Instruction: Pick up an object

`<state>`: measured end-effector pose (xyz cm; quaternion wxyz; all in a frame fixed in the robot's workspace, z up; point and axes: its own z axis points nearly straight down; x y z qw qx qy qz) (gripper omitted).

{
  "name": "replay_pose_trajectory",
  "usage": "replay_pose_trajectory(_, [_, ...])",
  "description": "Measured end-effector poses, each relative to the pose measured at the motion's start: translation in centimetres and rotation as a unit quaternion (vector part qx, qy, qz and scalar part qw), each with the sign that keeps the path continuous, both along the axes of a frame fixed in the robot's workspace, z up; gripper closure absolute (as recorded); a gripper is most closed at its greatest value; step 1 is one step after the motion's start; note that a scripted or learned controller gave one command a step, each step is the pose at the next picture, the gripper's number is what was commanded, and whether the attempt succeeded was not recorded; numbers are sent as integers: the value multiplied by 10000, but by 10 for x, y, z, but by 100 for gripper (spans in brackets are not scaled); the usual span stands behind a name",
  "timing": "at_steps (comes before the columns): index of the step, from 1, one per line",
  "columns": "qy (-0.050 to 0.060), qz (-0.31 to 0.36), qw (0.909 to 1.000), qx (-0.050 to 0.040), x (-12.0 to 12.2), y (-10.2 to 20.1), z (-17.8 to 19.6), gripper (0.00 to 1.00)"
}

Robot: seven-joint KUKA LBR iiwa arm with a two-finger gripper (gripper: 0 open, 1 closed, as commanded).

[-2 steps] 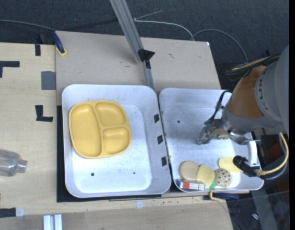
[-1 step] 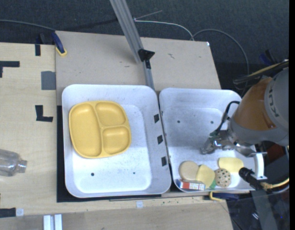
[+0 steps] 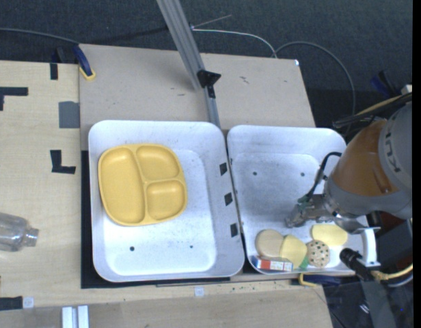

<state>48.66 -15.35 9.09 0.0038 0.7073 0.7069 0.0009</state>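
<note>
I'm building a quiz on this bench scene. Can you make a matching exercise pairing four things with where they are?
Things:
1. yellow divided tray
2. clear bottle
3. gripper
4. round beige piece

Places:
A. on the bench, left of both bins
B. in the left bin
C. at the near edge of the right bin
D. over the right bin's floor, above the small items

Pairs: 1-B, 2-A, 3-D, 4-C

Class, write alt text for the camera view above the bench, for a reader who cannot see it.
A grey robot arm with an orange band reaches from the right, its gripper low in the right white bin, just above a cluster of small pale food-like items at its near edge. The left white bin holds a yellow divided plastic tray.
</note>
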Motion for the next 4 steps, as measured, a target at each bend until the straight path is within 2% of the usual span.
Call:
replay_pose_trajectory(1, [15,9,10000,15,43,-51,-1,100])
replay_pose_trajectory(2, [8,1,10000,0,11,-37,0,100])
replay_pose_trajectory(3, [52,3,10000,23,-1,-24,3,100])
replay_pose_trajectory(4, [31,13,10000,13,29,-9,-1,100])
